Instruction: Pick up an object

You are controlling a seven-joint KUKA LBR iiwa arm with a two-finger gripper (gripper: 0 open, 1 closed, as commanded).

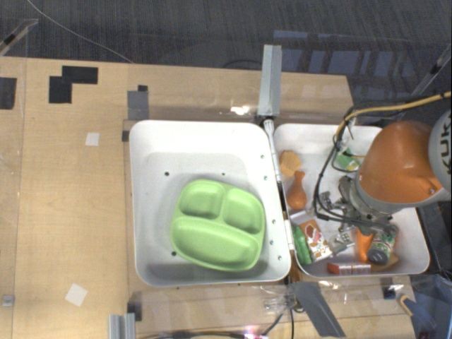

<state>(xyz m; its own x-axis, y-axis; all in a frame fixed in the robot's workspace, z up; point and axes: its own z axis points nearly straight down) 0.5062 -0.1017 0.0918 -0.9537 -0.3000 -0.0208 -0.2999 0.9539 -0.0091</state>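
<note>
Wooden table (63, 210) before you carries two white bins; your pincer (353, 235) hangs over the cluttered right bin (421, 256), its grip unclear; a green divided plastic plate (219, 224) lies in the left bin (152, 189).

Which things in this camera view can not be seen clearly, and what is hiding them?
- Gripper: the arm's orange band covers it from above, so open or shut cannot be told.
- Green object in the right bin: half hidden behind the arm.
- Small can: partly under the gripper, label too small to read.
- Packet: print too small to read.
- Green divided plate: fully visible.
</note>
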